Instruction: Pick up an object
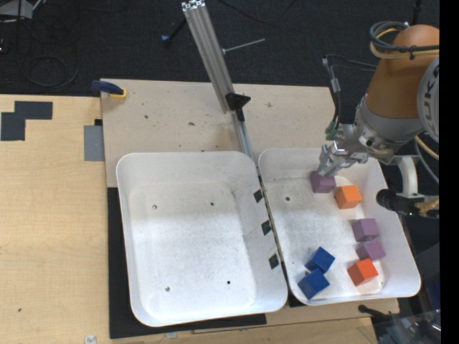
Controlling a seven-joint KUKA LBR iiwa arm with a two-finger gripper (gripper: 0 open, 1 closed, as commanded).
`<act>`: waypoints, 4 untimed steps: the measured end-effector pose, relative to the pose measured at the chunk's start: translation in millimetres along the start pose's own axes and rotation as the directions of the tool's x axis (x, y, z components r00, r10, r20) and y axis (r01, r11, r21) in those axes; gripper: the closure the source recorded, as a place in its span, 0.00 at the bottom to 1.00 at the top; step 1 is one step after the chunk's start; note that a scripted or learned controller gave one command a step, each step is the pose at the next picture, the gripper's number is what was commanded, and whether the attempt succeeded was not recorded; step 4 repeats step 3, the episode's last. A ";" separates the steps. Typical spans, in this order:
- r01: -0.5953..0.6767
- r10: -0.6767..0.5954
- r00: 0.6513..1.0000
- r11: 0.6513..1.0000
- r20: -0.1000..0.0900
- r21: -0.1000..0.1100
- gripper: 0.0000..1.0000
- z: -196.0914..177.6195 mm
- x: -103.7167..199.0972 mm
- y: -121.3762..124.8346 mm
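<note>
Purple block (323,183) near the right bin's (287,264) far edge sits under the end effector (331,165); whether clamped, I cannot tell. Next: lift straight up.

Both bins look like smooth white plastic, the left bin (188,242) speckled with dark flecks and the right bin (294,224) too. The counter (50,213) is pale matt wood, raw-looking board up at 12 o'clock. The slanted rail (208,45) is brushed metal. The blocks, like the purple block (323,183), look matt, maybe foam.
</note>
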State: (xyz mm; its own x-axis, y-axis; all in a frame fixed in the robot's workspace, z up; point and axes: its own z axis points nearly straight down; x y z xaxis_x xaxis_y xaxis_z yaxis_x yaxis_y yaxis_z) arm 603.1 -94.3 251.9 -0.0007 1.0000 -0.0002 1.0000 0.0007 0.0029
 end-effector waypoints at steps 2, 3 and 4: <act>0.004 -0.004 1.000 1.000 -0.002 0.008 1.00 26.9 107.7 -5.1; 0.005 -0.005 1.000 1.000 -0.003 0.006 1.00 20.4 169.2 -12.4; 0.005 -0.005 1.000 1.000 -0.003 0.006 1.00 20.4 169.2 -12.4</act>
